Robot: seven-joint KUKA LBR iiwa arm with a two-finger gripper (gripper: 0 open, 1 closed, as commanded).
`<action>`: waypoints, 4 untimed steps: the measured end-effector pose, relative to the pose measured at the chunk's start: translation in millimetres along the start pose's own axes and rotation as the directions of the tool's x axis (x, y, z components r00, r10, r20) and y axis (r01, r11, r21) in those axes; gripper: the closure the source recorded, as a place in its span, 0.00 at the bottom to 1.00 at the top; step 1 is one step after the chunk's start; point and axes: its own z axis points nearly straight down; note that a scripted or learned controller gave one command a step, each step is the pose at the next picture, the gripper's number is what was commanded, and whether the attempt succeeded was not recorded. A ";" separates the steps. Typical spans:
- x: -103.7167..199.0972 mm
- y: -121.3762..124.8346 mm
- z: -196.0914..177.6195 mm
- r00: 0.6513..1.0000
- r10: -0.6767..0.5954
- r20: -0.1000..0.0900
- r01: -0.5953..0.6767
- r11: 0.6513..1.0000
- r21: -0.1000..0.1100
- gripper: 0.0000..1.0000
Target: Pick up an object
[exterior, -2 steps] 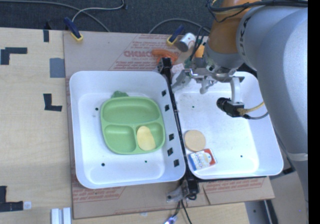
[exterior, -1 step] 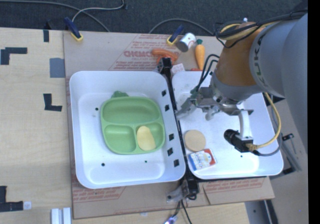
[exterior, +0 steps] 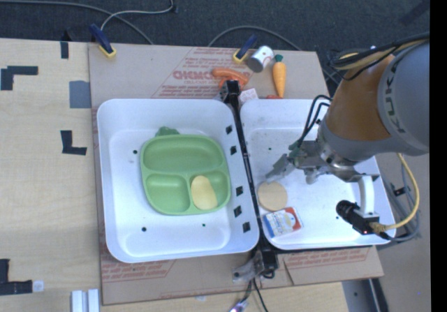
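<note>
Pickup is not yet done. My gripper (exterior: 279,169) hangs just above the cookie (exterior: 272,196) in the right bin (exterior: 316,112), fingers spread and pinching nothing; closing and lifting remain.

The arm (exterior: 401,105) at the right of the frame is big, round and grey, with a wide orange band and grey letters (KUKA). Black and yellow cables loop around it. Its gripper (exterior: 279,169) is thin grey metal.
</note>
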 end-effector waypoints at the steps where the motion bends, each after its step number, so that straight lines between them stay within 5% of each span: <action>1: -26.8 22.5 80.9 1.000 -0.001 -0.001 0.001 1.000 0.001 0.00; 2: -26.3 127.1 77.9 1.000 -0.002 0.001 0.002 1.000 -0.001 0.00; 3: -27.3 44.6 97.6 1.000 0.000 0.000 0.000 1.000 -0.003 0.00; 4: -40.0 90.9 97.4 1.000 -0.003 0.001 0.003 1.000 -0.007 0.00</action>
